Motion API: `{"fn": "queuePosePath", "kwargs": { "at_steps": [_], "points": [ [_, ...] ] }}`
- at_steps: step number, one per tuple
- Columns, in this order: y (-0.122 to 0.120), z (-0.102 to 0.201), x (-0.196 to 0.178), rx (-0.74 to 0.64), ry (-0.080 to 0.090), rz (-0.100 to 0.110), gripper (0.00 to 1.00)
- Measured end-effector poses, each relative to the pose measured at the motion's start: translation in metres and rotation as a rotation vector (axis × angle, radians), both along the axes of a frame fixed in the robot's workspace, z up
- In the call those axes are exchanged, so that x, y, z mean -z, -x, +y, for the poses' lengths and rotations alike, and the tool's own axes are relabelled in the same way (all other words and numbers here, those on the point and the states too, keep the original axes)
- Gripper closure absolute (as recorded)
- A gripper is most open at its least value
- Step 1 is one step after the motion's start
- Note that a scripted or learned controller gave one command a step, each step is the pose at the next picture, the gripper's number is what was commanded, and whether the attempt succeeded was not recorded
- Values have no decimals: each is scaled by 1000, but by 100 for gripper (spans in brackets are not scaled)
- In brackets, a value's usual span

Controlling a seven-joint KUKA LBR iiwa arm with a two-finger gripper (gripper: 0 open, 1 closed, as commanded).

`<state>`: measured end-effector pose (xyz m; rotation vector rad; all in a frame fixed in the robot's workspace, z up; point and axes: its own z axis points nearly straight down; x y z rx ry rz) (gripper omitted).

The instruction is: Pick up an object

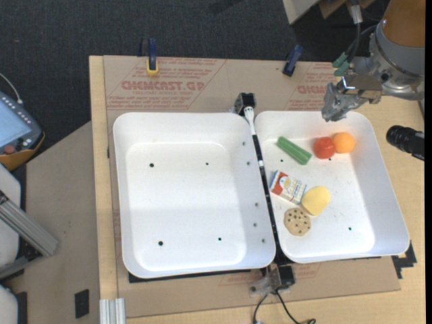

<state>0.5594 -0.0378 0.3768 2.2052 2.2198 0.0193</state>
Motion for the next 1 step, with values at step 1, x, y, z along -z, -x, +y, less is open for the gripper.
{"fn": "queuePosePath", "kwargs": {
  "at_steps": [1],
  "points": [
    [23,51,56,1,-2,25,100]
  ]
}}
